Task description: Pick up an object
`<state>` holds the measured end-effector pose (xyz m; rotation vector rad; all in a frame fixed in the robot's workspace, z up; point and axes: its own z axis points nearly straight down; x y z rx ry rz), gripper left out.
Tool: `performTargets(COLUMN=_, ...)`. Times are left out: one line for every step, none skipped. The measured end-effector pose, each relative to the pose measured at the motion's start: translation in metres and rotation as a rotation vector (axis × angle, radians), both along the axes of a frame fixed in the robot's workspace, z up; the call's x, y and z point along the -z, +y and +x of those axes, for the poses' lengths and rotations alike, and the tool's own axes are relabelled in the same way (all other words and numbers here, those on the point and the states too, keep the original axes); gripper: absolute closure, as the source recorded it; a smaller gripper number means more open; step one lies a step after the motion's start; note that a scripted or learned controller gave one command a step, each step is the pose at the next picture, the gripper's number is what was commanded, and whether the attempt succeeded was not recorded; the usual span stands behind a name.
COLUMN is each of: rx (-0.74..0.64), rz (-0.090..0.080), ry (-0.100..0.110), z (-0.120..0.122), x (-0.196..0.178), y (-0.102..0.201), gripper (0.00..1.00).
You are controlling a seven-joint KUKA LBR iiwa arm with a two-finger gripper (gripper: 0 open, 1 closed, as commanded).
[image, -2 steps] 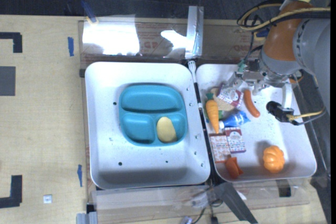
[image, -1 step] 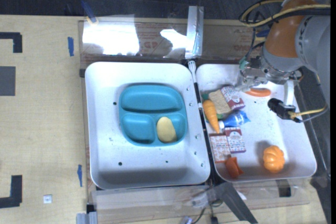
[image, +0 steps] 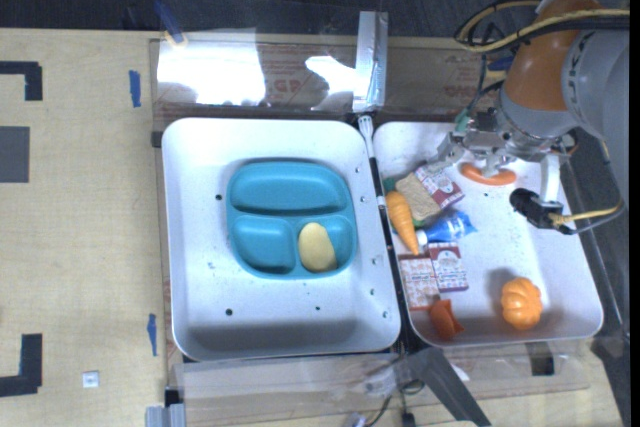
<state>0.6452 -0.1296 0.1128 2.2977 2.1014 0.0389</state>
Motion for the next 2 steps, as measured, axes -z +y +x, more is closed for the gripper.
performTargets(rx=-0.175, rz=-0.007, ry=0.005, z=-0.008, x=0.011, y=-0.031, gripper=0.00)
performTargets(rx=-0.179, rz=-0.007, ry=0.010, z=-0.028, x=0.015, y=-0.013, gripper=0.00)
